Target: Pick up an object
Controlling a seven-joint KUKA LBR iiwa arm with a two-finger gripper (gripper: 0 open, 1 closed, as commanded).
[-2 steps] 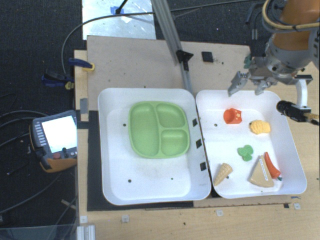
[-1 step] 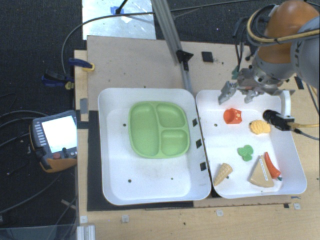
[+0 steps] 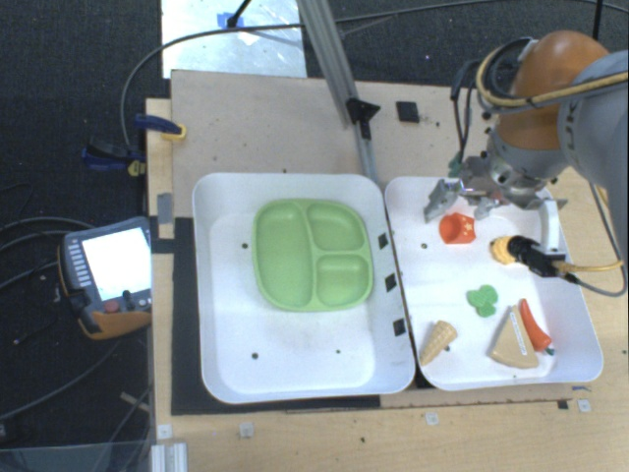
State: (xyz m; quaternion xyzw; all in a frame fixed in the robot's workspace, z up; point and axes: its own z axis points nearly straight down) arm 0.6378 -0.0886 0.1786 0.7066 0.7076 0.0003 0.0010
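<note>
A small orange-red object (image 3: 456,229) lies in the right bin (image 3: 570,357), near its far left corner, and the gripper (image 3: 460,203) hangs just above it at the end of the grey arm (image 3: 580,77) that reaches in from the right. One grey finger (image 3: 439,201) slants down to the left of the orange-red piece; whether the jaws are apart or together cannot be told from this angle, and the piece does not show between them. Farther right in the same bin sits a small yellow item (image 3: 503,251) partly covered by a black fitting with a yellow cable (image 3: 590,273). Toward the near side lie a green leafy piece (image 3: 482,300), an ice cream cone (image 3: 437,340) by the left wall, a tan wedge (image 3: 513,342) and a red strip (image 3: 536,326) touching its right edge. The left bin (image 3: 226,362) holds a green divided plate (image 3: 314,255). A handheld pendant (image 3: 110,275) with a lit screen rests off the bench to the left.
</note>
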